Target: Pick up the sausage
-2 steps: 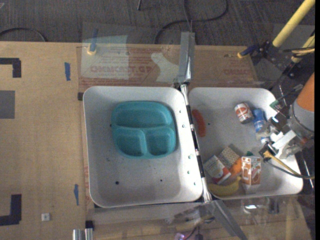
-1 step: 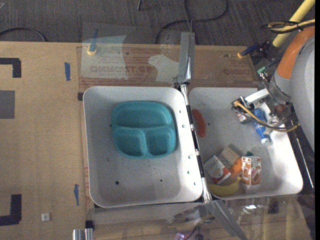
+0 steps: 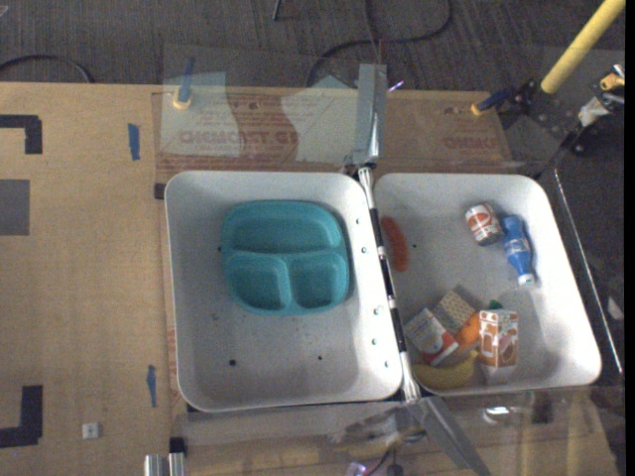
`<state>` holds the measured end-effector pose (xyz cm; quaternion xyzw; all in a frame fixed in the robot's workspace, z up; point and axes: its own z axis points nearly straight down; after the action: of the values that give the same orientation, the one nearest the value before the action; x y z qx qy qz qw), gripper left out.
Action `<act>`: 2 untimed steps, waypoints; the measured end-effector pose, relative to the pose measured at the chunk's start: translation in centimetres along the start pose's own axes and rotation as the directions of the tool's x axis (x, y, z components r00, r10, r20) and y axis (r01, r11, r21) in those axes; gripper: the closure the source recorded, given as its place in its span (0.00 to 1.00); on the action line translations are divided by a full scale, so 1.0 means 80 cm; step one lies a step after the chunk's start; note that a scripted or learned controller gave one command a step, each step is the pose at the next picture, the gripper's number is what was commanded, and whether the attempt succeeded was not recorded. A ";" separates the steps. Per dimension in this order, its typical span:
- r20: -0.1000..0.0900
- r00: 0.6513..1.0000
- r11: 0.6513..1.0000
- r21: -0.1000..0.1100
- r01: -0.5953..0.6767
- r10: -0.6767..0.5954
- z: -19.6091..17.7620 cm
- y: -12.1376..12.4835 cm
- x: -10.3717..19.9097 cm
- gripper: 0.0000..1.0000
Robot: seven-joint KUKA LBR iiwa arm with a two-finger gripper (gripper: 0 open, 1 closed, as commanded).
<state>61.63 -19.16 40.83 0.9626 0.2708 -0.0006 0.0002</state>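
Observation:
The sausage (image 3: 396,243) is a small red-orange oblong lying lengthwise in the right bin (image 3: 437,198), close against that bin's left wall.
The left bin (image 3: 198,345) holds a teal divided plate (image 3: 285,256). In the right bin lie a small can (image 3: 483,223), a blue bottle (image 3: 516,250), a juice carton (image 3: 498,338), a banana (image 3: 445,372) and other small food packs (image 3: 442,323). A yellow pole (image 3: 585,36) slants at the top right.

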 end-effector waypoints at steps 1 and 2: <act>0.000 0.983 0.983 0.000 -0.185 0.185 -0.033 0.003 -0.067 0.00; 0.002 0.984 0.984 -0.001 -0.176 0.176 -0.046 0.000 -0.062 1.00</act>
<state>57.40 -21.77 44.50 0.9828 0.1846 -0.0013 0.0007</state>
